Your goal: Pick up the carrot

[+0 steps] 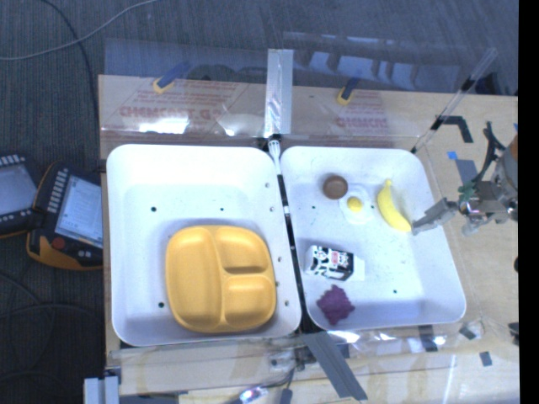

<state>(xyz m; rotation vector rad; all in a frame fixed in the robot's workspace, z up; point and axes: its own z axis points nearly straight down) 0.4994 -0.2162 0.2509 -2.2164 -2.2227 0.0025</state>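
Dark grey ribbed carpet floor [168,15] all around, crossed by thin black cables [59,23] at upper left and lower left. Pale wooden table [472,116] with clear plastic sheeting [210,108] taped along its far edge by yellow-and-blue tabs [171,77], a strip of silver tape [279,91] running up the middle. At far left on the carpet, a teach pendant [72,217] with lit screen and orange-yellow casing, just beside a grey box [15,194] cut by the frame edge.

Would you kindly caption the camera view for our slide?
Yellow tray in left bin; banana, brown ball and purple item in right bin; gripper at right.
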